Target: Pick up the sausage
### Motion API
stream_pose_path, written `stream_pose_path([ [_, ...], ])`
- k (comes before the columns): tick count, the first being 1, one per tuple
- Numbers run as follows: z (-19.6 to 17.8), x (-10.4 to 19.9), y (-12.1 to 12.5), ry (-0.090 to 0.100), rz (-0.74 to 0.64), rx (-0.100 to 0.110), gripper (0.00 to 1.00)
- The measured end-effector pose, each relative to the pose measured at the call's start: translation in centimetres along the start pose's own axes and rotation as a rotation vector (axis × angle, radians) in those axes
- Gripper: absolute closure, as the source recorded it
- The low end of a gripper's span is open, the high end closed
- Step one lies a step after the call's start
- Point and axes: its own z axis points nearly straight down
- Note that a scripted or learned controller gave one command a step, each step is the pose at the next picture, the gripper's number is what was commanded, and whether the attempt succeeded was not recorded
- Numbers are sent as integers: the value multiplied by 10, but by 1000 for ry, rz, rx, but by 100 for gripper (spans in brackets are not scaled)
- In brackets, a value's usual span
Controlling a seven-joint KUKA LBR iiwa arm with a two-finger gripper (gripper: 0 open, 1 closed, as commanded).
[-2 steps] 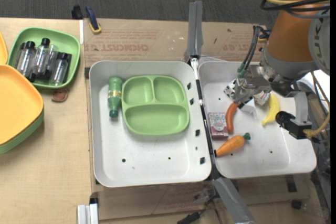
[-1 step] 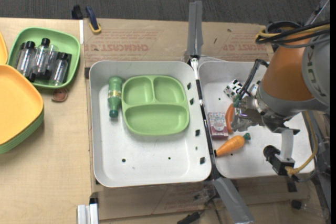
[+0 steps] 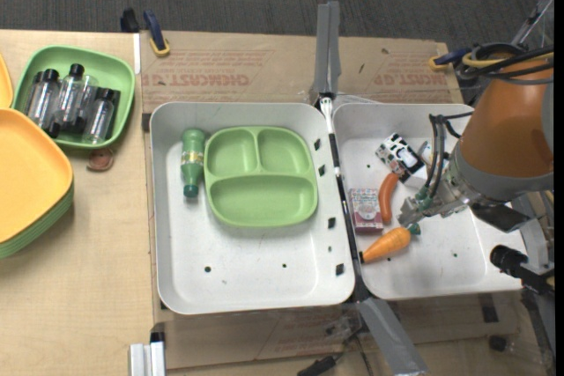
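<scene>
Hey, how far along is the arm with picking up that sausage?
Done: the gripper has reached the right bin, low beside the sausage. In hand: nothing visibly; the sausage lies on the bin floor between the pink packet and the gripper, above the carrot. Left: grasp and lift.

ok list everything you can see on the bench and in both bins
sausage: 1, orange-red, right bin, beside the tool
carrot: 1, orange with green top, right bin, near the front
small packet: 1, pink-red, right bin, left of the sausage
black and white item: 1, right bin, behind the sausage
divided plate: 1, green, left bin
bottle: 1, green, left bin, left of the plate
bins: 2, white, side by side
square tray: 1, green, bench at far left, holding dark-capped bottles
stacked plates: orange over green, left edge
arm: 1, grey with orange band, over the right bin
tool: 1, low over the right bin, right of the sausage
</scene>
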Motion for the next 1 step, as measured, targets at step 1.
stream_pose_path([
  [1, 0, 5, 2, -1, 312, -1, 100],
])
